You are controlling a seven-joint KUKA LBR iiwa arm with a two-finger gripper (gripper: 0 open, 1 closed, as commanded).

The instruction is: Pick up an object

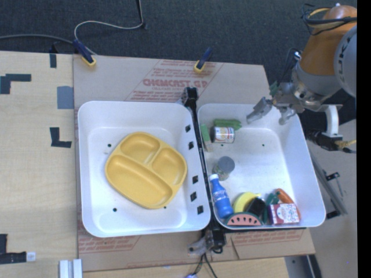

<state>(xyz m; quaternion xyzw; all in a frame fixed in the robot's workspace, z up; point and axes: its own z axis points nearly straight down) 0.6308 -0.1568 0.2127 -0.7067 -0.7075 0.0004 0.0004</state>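
1. Objects for picking lie in the right bin (pixel 301 155), one of two shallow white bins set side by side on a cardboard sheet (pixel 168 83).
2. A small can (pixel 222 134) lies on its side near the bin's far left corner, with a green item (pixel 227 124) just behind it and touching it.
3. A grey round piece (pixel 224 166) sits a little nearer the camera than the can, close to the bin's left wall.
4. A blue bottle (pixel 219 196) with a white cap lies along the left wall, its base toward the near edge.
5. Along the near edge, from left to right, sit a watermelon slice toy (pixel 244 219), a yellow-green item (pixel 244 201), a dark green item (pixel 271 208) and a red and white box (pixel 284 214); these are crowded together and touching.
6. The left bin (pixel 93 167) holds a yellow divided plate (pixel 146 169), lying flat near its middle.
7. The gripper (pixel 271 112) hangs over the far right corner of the right bin, its two fingers spread apart with nothing between them.
8. It is well apart from the can and from the cluster at the near edge.
9. The arm (pixel 327 51) reaches in from the right, its orange band visible above the wrist.
10. Two blue and yellow clamps (pixel 84 53) hold the cardboard's far edge, and a black cable (pixel 110 25) trails across the dark floor beyond.
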